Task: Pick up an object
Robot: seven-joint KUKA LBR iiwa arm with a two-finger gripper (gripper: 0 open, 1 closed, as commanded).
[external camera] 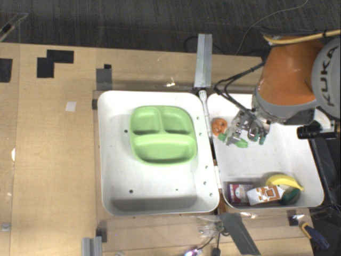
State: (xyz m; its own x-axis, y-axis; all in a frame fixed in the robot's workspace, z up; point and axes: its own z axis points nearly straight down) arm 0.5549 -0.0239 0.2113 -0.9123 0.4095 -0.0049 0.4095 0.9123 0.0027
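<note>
My gripper [244, 132] hangs over the upper left part of the right bin [298, 159], below the orange wrist band. A small orange round object [218, 125] lies just left of it by the bin's left wall. A green piece [238, 142] shows right under the fingertips; I cannot tell if it is held. At the bin's near edge lie a yellow banana [284, 182], a brown and white carton [266, 194] and a dark packet [238, 191].
The left bin [114, 159] holds a green divided plate [162, 133] in its upper middle. A metal divider post [203, 63] stands between the bins at the back. The arm's grey and orange body [298, 73] covers the right bin's far right corner.
</note>
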